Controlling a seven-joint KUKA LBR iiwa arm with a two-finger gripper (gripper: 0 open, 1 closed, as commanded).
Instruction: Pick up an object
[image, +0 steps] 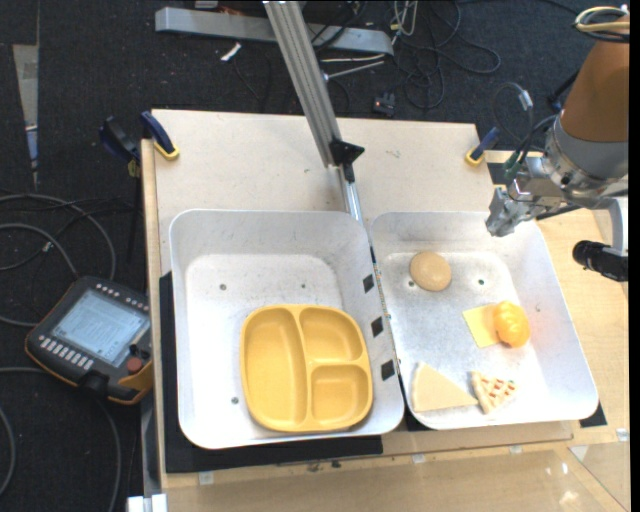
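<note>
Landmark: round tan bread-roll-shaped toy (431, 271), lying in the far half of the right shallow white plastic bin (560, 330), clear of its walls.

Right of and nearer than the roll: flat pale-yellow square slice (479, 326), with a glossy orange-yellow rounded toy (511, 324) resting against its right edge, partly over it.

Nearer than the roll, by the bin's front wall: cream triangular wedge (438, 389), flat; just beside it on the right, smaller wedge with red lattice marking (494, 390), close to touching, contact not certain.

Left of the roll, across the two bins' meeting walls: left shallow white plastic bin (200, 260), holding a yellow three-compartment plastic tray (305, 367) in its near half, upright, compartments open to view.

Right of and beyond the roll: grey metal pincer (503, 212), above the right bin's far right rim, well apart from every toy; nothing visible between its fingers; whether apart or together cannot tell. Above it, grey arm with orange band (600, 85), reaching in from the right.

Beyond the roll: slanted grey metal post (310, 85), foot at the junction of the bins.

Under all: pale wooden desk (250, 160), yellow-tipped clamps (160, 135) at its far corners.

Far left of the roll, on dark floor: orange-and-grey handheld pendant with screen (92, 338).
</note>
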